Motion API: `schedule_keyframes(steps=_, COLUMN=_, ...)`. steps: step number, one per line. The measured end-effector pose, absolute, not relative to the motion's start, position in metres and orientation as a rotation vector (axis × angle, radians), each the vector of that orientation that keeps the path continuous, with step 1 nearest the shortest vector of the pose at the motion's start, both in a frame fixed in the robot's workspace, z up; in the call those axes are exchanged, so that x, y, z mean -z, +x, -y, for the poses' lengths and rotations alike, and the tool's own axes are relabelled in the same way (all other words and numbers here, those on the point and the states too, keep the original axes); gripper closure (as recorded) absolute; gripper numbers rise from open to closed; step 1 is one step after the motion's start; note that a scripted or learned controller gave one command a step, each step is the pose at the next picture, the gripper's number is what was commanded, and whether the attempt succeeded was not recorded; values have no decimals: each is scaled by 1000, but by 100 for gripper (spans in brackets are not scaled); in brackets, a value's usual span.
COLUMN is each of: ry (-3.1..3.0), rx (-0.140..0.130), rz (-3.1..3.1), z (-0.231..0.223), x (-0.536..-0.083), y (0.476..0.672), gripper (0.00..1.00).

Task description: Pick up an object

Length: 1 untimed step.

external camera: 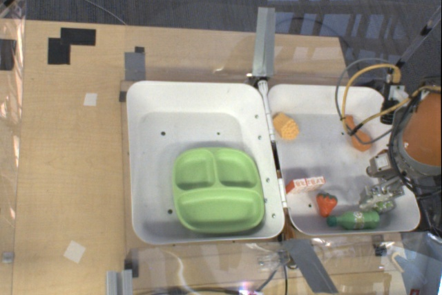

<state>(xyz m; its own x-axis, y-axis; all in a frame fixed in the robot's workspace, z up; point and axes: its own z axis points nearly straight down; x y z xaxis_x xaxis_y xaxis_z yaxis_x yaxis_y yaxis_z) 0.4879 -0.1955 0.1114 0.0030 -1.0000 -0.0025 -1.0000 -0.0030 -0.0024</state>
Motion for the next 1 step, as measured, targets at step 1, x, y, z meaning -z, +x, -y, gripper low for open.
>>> schedule_keyframes(steps=1, ry=-2074, rx=19, rz=-2348, z=111, x=-92, y=504, gripper=100)
